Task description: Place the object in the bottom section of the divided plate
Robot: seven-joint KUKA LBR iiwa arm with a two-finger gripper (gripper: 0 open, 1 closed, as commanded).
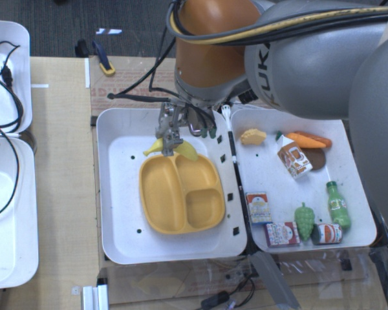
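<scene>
The tool (170, 136) hangs over the left bin (116, 192), clenched on a banana (156, 148) at the plate's (181, 196) far rim. The banana sits just above the rim.

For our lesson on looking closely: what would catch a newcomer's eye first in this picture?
The big grey and orange arm fills the top right, its tool hanging at the far rim of the yellow plate in the left bin. A yellow banana lies just under the tool, beside that rim. The right bin holds bright small things, among them a carrot and a green bottle.
</scene>
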